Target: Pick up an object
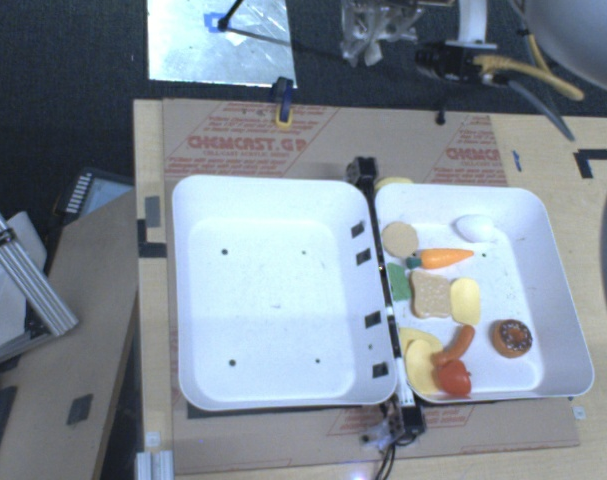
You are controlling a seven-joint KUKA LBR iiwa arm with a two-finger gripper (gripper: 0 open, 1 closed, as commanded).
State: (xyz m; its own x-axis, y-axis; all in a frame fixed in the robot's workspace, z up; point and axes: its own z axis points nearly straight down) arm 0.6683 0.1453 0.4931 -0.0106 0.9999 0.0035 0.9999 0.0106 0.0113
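My gripper [376,30] hangs high beyond the far edge of the bench, well away from both bins and above the dark floor. The right bin [558,298] holds toy food: a white egg [475,228], an orange carrot [445,258], a round biscuit [400,238], a slice of toast [432,293], a yellow piece [466,301], a chocolate donut [511,338], a sausage [460,340], a red tomato [454,377], a yellow banana [420,360] and a green piece [397,280]. Nothing sits in the gripper that I can make out.
The left bin [273,288] lies beside the right one, joined by a black divider [376,268]. A small yellow item [393,182] rests at the right bin's far rim. A blue-yellow clamp [283,103] stands at the bench's far edge, and a shiny metal sheet [218,28] lies on the floor beyond.
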